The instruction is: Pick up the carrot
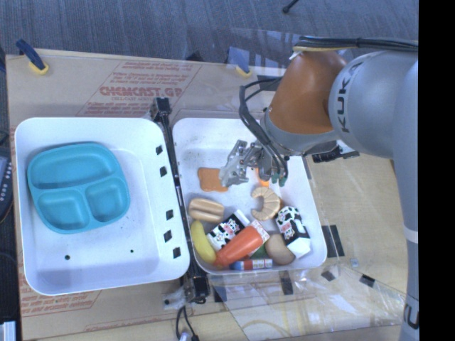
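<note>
Carrot (242, 246) lies in the right bin (186, 130), near edge, tilted with its fat end up-right and tip down-left. Looks like a plastic toy: light, rigid, smooth, probably a bit slippery and tapered, so a grip near the tip would likely squirt out. Best guess: pinch across the thick middle, jaws square to its long axis.

It's crowded. Cow-print carton (229, 231) touches its far-left side, banana (202, 241) lies just left of the tip, a marker (252, 264) runs along its near side, a brown egg-like piece (280, 251) sits at its right end, second cow carton (293, 231) just beyond that. Little finger room on either flank; the left carton is the main obstruction.

Farther back: hot-dog bun (206, 208), croissant (266, 203), flat orange piece (211, 180).

Gripper (249, 163) hangs over the far half of the bin, near the orange piece and croissant, well apart from the carrot. Fingers look partly spread with nothing between them.

Left bin (85, 130) holds a blue tray (77, 185), out of the way.
</note>
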Tool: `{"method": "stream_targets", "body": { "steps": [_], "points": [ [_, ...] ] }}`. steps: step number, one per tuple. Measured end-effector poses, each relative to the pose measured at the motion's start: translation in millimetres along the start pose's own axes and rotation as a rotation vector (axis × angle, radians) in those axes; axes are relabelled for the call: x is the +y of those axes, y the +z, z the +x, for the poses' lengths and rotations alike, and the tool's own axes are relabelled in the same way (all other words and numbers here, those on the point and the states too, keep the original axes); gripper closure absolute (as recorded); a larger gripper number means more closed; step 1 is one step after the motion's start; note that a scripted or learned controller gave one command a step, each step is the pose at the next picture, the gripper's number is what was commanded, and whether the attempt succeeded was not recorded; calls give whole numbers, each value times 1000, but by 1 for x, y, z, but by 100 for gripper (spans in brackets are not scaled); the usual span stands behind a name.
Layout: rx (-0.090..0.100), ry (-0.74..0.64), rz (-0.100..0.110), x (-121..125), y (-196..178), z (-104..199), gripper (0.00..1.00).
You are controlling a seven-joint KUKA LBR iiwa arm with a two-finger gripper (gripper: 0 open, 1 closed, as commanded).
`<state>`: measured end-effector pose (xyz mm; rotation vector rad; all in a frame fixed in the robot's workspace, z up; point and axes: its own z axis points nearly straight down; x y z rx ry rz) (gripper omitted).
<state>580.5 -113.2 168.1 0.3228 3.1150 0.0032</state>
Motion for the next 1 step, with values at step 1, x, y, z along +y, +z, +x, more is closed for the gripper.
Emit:
{"method": "stream_targets", "body": {
  "steps": [1],
  "points": [
    [10,233,5,-45,2,14,100]
  ]
}}
